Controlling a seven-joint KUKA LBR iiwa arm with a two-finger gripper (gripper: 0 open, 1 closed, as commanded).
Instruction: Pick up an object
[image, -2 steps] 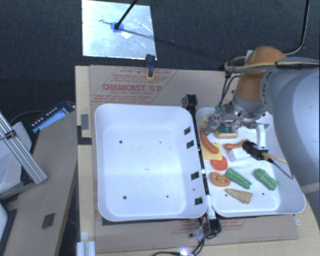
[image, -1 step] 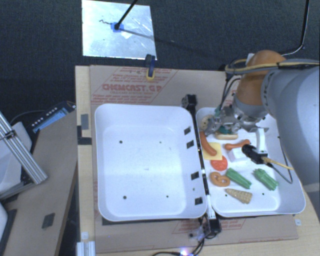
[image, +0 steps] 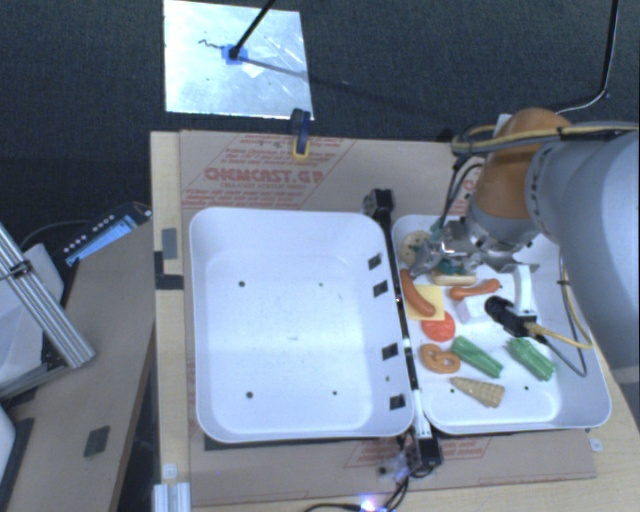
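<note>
gripper sits low over the far left corner of the right bin, at the end of the grey arm that comes in from the right with its orange band just above the wrist; whether it is released or clenched i cannot tell, and nothing can be seen held in it. just beneath and toward the near side of it lies a red sausage, slanting along the bin's left wall, with a yellow slice touching its right side and an orange-red curved piece a little further right. nearer the front come a red round slice, then an orange ring-shaped slice, a green piece beside that, a second green piece further right, and a tan cone closest to the front edge. all of these lie in the right bin. the left bin stands edge to edge with it, small black clips along the join. both bins rest on a cardboard sheet with red print, a blue and yellow clamp at its far edge, and a shiny sheet lies beyond on the dark floor.
</note>
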